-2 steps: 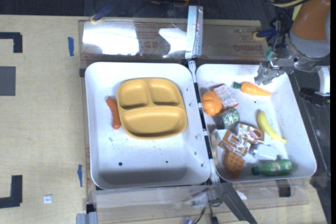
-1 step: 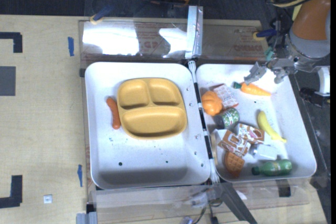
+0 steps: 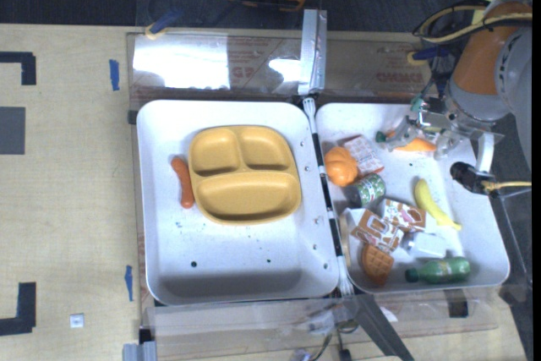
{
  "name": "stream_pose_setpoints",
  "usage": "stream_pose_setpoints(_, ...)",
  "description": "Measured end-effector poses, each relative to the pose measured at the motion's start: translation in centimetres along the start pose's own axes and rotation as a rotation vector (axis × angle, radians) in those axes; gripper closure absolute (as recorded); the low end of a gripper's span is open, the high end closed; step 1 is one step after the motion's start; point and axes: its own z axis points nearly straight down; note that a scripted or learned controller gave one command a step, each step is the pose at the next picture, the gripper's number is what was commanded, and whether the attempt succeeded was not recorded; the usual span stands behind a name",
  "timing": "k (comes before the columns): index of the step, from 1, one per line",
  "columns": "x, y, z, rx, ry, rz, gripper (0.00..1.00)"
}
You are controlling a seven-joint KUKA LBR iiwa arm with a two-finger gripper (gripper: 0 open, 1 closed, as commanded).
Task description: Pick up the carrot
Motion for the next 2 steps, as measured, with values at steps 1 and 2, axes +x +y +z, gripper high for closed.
stream_pose_setpoints(1, 0.2, 0.1, -0.9, 0.000, -0.002, -0.005, 1.00)
stream_pose_setpoints(2, -2.5, -7.9, -10.6, 0.003, 0.000, 0.398, 1.00)
